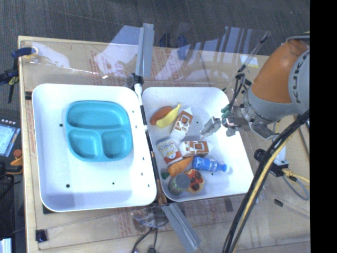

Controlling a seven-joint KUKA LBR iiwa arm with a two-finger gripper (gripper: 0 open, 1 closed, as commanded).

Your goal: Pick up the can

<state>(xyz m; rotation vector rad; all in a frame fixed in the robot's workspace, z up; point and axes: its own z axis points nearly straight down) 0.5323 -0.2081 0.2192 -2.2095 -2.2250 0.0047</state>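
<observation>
Overhead view: two white bins on a worktop. The can, seemingly lying near the right bin's front edge among food items, sits well apart from the jaws, which hang empty; their opening cannot be told. A blue tray fills the left bin.

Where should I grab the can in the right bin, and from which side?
The can appears to stand upright at the bin's near edge, round top showing. Come straight down and pinch across the rim, probably left to right; the carrot behind and red toy beside crowd it.
</observation>
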